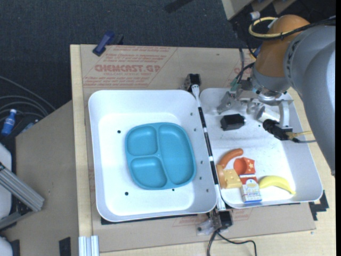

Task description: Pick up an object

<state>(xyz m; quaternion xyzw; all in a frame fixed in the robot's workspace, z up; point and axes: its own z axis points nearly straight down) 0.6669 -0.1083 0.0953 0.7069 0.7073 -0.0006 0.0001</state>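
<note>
My gripper (235,119) hangs low over the far left part of the right bin (298,159), below the grey arm with its orange band. Nothing is visibly held in it. The toy food lies nearer the front of that bin, apart from the gripper: an orange-red sausage (232,156), a red block (244,166), a yellow cheese wedge (229,179), a yellow banana (276,183) and a small white, red and blue carton (251,191). These items are bunched close together near the bin's front left corner.
The left bin (106,116) holds a blue divided plate (160,155) in its middle. A black divider rail (205,137) runs between the bins. A black cable plug (278,130) trails from the wrist over the right bin.
</note>
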